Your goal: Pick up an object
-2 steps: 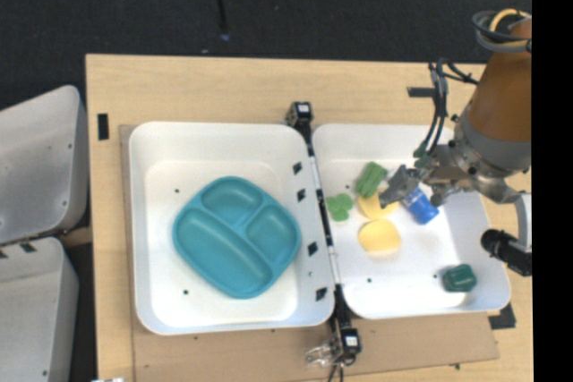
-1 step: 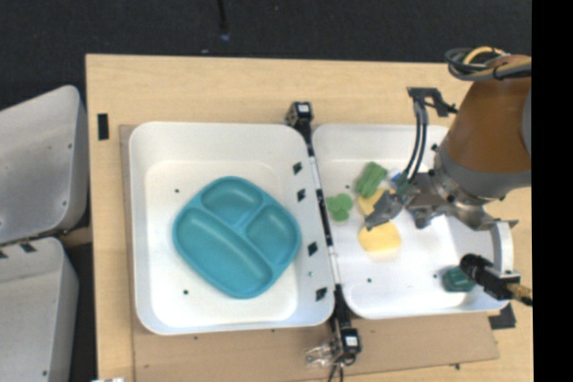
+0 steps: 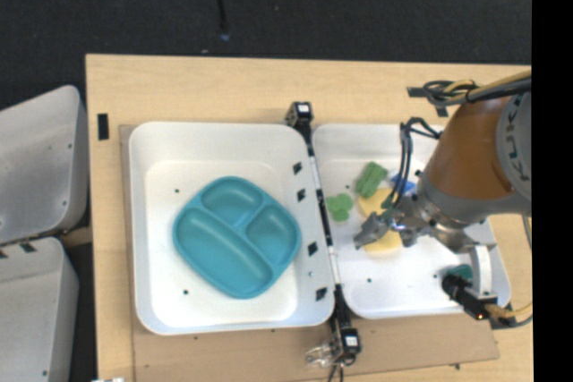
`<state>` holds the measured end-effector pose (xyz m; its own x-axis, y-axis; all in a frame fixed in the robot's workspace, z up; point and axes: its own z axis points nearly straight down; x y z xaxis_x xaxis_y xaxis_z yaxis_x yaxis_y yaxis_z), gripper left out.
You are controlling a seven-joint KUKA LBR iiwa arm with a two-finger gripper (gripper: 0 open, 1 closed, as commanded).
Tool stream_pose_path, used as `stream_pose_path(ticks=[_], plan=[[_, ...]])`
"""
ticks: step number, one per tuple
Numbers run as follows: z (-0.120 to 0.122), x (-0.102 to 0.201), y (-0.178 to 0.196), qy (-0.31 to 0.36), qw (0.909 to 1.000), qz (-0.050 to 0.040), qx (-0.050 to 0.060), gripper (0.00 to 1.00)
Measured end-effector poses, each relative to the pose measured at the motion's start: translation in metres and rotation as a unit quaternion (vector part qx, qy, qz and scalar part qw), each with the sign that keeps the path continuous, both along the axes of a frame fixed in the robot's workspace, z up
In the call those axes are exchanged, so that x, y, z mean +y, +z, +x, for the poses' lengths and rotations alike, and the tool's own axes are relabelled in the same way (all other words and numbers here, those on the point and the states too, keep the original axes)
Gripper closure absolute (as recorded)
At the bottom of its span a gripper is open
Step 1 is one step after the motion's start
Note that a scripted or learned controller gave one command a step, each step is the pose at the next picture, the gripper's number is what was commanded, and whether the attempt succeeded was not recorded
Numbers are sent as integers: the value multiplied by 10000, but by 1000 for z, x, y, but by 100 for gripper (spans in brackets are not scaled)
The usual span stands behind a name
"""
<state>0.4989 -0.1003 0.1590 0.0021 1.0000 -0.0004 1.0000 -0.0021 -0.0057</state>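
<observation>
Item: small objects, right bin (image 3: 358, 300). You have a yellow piece (image 3: 383, 243) under the gripper (image 3: 376, 233), a green block (image 3: 370, 178) near the far wall, and a green round piece (image 3: 339, 207) beside the divider. The gripper sits low over the yellow piece; you cannot tell how its fingers stand. Open floor lies toward the near edge. Left bin (image 3: 143, 282): teal divided tray (image 3: 235, 234), bare margins all round.

2 white bins (image 3: 143, 192), 1 teal tray (image 3: 235, 235), 2 green objs (image 3: 370, 179), 1 yellow (image 3: 385, 243).
</observation>
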Motion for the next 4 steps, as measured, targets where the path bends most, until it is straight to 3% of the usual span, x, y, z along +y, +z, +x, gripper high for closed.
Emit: stream_pose_path(ticks=[1,2,4], plan=[[-1,-1,-53,-3,10000,1,-1,0],[1,-2,-40,-51,10000,2,-43,100],[3,-4,57,22,10000,-7,-68,100]])
